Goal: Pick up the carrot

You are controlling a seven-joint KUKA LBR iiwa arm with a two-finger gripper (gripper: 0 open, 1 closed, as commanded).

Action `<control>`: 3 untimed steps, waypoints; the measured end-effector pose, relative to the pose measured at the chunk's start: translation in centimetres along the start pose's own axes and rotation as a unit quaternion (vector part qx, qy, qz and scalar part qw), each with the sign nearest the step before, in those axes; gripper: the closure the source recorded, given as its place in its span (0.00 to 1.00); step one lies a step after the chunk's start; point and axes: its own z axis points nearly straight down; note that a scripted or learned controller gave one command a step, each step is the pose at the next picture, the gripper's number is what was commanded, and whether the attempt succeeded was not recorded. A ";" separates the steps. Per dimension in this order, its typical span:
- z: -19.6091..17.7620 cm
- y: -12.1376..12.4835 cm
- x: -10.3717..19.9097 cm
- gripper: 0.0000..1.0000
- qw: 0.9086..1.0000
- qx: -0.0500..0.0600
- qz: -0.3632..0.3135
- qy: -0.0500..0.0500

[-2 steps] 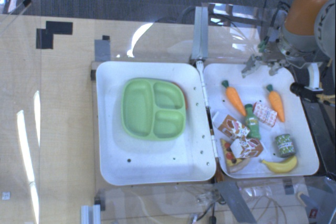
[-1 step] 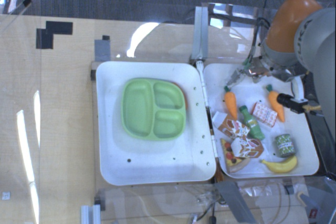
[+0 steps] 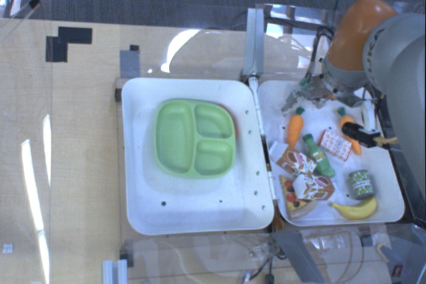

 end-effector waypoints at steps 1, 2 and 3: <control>-1.1 0.3 0.3 1.00 1.000 -0.003 -0.003 0.001; -9.5 -5.4 6.2 1.00 0.997 0.004 0.081 0.005; -9.5 -4.2 5.8 1.00 1.000 0.002 -0.016 0.004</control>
